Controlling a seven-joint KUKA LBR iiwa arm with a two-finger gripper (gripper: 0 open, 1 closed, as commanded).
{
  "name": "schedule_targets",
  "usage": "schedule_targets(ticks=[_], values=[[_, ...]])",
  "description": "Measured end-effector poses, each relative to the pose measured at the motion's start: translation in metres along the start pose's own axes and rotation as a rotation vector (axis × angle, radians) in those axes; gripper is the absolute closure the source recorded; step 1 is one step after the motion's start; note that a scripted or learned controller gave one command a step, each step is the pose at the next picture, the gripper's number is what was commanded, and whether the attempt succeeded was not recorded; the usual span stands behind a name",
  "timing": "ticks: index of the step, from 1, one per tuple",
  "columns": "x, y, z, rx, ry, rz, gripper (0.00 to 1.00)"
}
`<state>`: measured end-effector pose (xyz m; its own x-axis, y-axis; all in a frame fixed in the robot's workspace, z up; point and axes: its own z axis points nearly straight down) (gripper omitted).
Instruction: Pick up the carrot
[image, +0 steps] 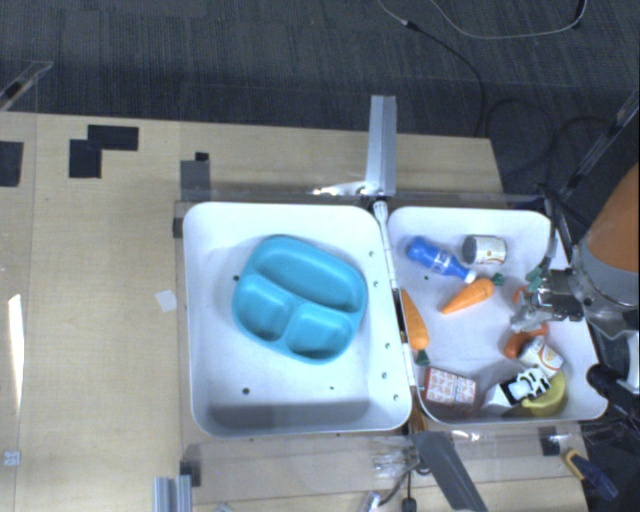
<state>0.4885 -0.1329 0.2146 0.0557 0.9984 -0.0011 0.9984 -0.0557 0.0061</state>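
Hovering at bin's right edge, jaws (535, 305) grip unreadable; tapered orange plastic carrot (468, 296) lies just left, unpicked.

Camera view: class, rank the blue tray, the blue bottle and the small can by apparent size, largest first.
1. blue tray, clearly largest.
2. blue bottle.
3. small can, a little smaller than the bottle; close enough to be unsure.

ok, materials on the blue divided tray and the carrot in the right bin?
Blue divided tray: looks like moulded plastic, matte to satin, with a uniform colour, rounded compartment edges and soft highlights. Carrot: probably a plastic or rubber toy, given its even orange, smooth surface and faint sheen; the view can't settle which.
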Motion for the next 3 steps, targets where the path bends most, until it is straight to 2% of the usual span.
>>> schedule_targets(ticks=[1, 2, 3], values=[[0.036, 0.043, 0.124, -0.009, 0.0, -0.054, 1.0], [0.069, 0.059, 0.004, 0.0, 0.001, -0.088, 1.0], [0.114, 0.017, -0.078, -0.001, 0.001, -0.168, 1.0]])
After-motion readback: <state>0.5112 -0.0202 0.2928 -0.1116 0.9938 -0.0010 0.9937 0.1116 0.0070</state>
